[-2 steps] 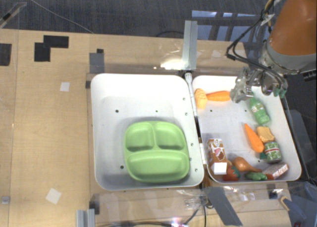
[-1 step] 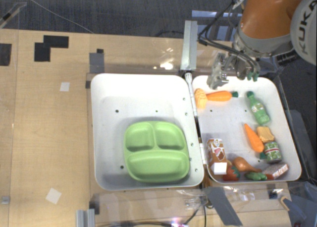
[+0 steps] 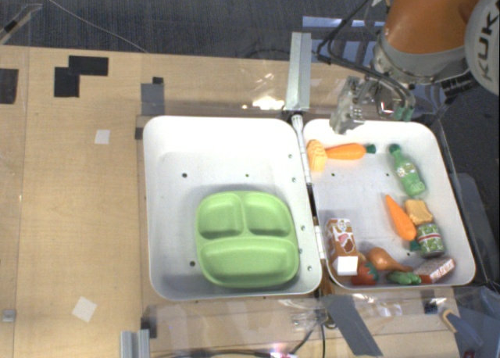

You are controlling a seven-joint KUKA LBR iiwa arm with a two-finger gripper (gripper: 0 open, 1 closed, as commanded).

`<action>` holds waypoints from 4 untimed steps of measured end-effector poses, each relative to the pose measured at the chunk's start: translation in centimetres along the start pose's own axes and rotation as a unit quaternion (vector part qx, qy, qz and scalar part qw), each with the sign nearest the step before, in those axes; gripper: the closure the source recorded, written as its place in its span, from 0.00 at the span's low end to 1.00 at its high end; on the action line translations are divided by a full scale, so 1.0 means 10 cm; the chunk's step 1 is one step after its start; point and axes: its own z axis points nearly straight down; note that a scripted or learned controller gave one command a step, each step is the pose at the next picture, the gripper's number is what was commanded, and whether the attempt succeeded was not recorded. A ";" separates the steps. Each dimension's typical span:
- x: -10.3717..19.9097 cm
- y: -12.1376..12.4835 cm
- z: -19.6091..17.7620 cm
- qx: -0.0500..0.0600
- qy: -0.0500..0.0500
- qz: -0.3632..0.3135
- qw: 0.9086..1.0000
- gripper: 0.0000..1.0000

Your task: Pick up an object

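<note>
White bins side by side on my feed: the left bin (image 3: pixel 168 192) holds a green tray (image 3: pixel 246 238), the right bin (image 3: pixel 437 153) has the clutter, a carrot (image 3: pixel 345 152) touching a corn cob (image 3: pixel 316 156) at the far edge, a green bottle (image 3: pixel 407 171), another carrot (image 3: pixel 400 218), a carton (image 3: pixel 341 241). The gripper (image 3: pixel 348 116) hangs over the far rim above the carrot, nothing in it; can't tell how wide the fingers are.

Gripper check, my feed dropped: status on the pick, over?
Gripper above right bin's far edge, nothing seen held. Nearest item: carrot just below it. Green tray in left bin, out of the way.
</note>
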 end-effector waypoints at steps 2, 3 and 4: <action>-0.05 0.02 -0.27 -0.001 -0.011 -0.002 1.000 1.00; -0.07 0.03 -0.41 -0.002 -0.017 -0.003 1.000 1.00; 0.38 -0.33 0.22 0.002 0.009 -0.001 1.000 1.00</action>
